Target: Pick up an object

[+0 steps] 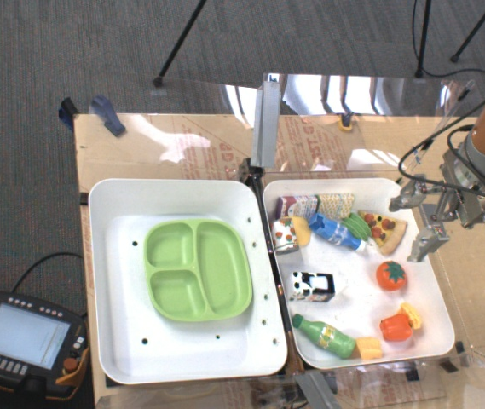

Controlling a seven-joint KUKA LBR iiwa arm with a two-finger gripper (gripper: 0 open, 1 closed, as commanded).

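Two bins on table [182, 143]. Left bin [110, 228]: tray [198, 270]. Right bin [434, 301]: bottles [337, 232], pizza [386, 231], tomato [390, 275], carton [312, 286]. Gripper [434, 228] above right rim.

Claw [424, 228] hovers open beside pizza slice [388, 232].

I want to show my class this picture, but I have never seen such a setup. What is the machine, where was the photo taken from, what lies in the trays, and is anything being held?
One camera fixed above a bench looks down at a slant. The machine is a robot arm reaching in from the right; its two-fingered hand hangs over the right bin's far right edge, open, with nothing between its fingers. The left bin holds a green divided plate. The right bin holds toy food: a blue bottle, a pizza slice, a tomato, a black-and-white carton, a green bottle, an orange piece and a few more. The job is to pick one up; that has not happened yet.
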